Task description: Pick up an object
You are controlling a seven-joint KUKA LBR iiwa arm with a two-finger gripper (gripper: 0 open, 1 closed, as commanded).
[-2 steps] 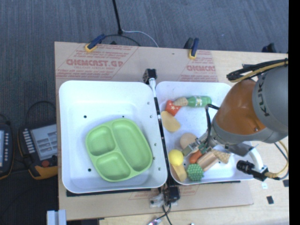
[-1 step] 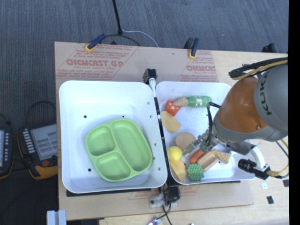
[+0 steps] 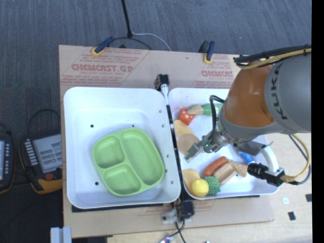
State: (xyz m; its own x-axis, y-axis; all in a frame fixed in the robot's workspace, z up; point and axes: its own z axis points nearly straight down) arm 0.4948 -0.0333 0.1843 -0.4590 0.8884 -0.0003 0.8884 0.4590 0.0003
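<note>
My gripper hangs low over the middle of the right bin, its metal fingers spread apart with nothing between them. Just left of it lies a tan disc-like piece. Below it rest a red sausage, a tan bread-like piece, a yellow lemon and a green bumpy item. At the bin's back sit a red strawberry and a corn-like piece. The arm hides the bin's right part.
The left bin holds a green divided plate. A blue item peeks out beneath the wrist. Clamps hold the brown board at its far edge. A controller sits off the board at left.
</note>
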